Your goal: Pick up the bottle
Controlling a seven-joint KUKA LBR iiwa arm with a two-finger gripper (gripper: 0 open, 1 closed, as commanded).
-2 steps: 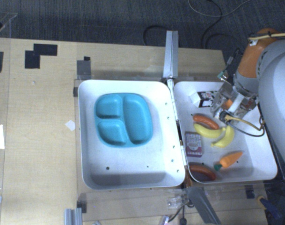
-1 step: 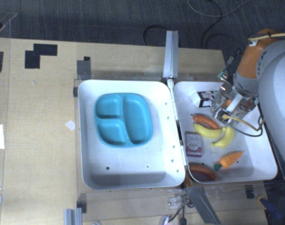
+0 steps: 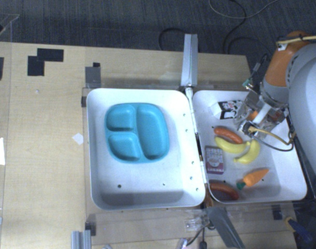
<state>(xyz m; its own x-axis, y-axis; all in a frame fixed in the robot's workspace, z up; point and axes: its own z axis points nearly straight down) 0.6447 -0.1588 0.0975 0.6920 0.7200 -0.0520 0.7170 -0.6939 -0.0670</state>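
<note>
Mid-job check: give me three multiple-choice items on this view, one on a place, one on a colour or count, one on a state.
1. Where is the blue tray?
A. left bin
B. right bin
C. on the bench outside the bins

2. What colour is the banana?
A. green
B. yellow
C. purple

3. How does the gripper stand?
A. over the left bin
B. over the right bin, above the banana and hot dog
C. off the bench

Answers:
1 A: the tray lies flat in the left bin.
2 B: it is plainly yellow beside the carrot.
3 B: the wrist reaches in from the right above those items.
</note>
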